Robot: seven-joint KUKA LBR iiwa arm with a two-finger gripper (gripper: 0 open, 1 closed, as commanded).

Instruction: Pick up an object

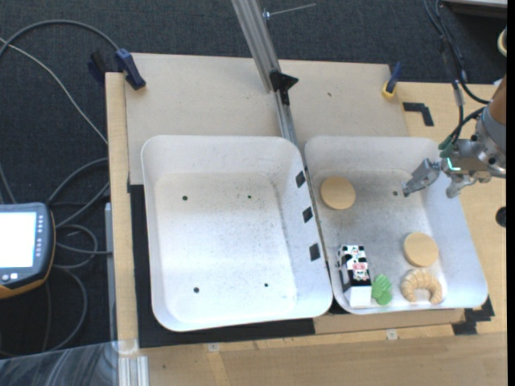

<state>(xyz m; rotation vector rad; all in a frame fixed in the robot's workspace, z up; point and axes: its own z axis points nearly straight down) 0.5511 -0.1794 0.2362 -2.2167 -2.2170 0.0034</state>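
End effector (pixel 438 179) above right bin (pixel 475 256)

dark carpet floor (pixel 56 6), wooden bench (pixel 201 95), loose cables (pixel 48 63)

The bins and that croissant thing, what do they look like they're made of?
Bins: likely thin moulded plastic, white and matte, judging by the rounded corners and rolled rims; dark speckles mark the floors. Croissant: probably plastic or rubber toy food, tan with a smooth, ridged surface, though the picture is too small to be sure.
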